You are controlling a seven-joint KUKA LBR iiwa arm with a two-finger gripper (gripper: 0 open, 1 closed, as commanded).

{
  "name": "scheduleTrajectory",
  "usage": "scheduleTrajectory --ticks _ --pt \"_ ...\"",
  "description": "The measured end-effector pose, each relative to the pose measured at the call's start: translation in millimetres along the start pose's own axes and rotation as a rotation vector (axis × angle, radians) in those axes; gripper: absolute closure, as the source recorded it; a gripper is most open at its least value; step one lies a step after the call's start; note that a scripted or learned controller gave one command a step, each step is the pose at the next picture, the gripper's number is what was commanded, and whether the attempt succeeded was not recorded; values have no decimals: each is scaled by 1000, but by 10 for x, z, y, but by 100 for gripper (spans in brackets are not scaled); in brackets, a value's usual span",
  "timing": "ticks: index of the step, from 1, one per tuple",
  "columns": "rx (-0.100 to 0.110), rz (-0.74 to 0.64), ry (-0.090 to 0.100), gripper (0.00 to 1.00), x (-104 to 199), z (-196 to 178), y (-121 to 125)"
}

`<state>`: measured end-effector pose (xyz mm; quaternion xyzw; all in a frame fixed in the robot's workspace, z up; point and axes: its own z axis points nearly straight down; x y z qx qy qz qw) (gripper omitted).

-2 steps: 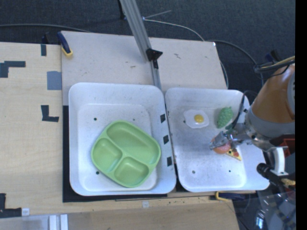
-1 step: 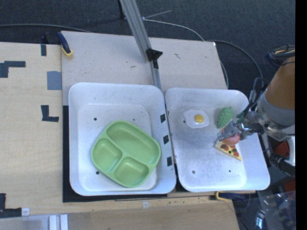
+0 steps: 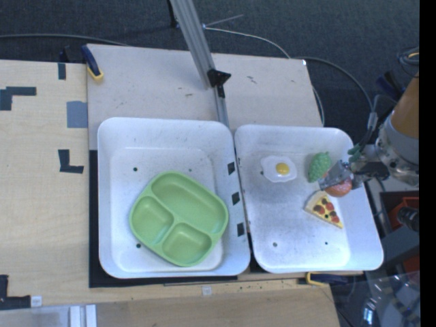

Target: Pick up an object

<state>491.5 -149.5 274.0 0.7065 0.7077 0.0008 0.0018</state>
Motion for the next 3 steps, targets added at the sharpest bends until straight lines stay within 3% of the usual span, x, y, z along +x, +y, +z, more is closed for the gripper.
scheduleTrajectory --ticks 3 --pt "4 -4 2 100 1349 22 760"
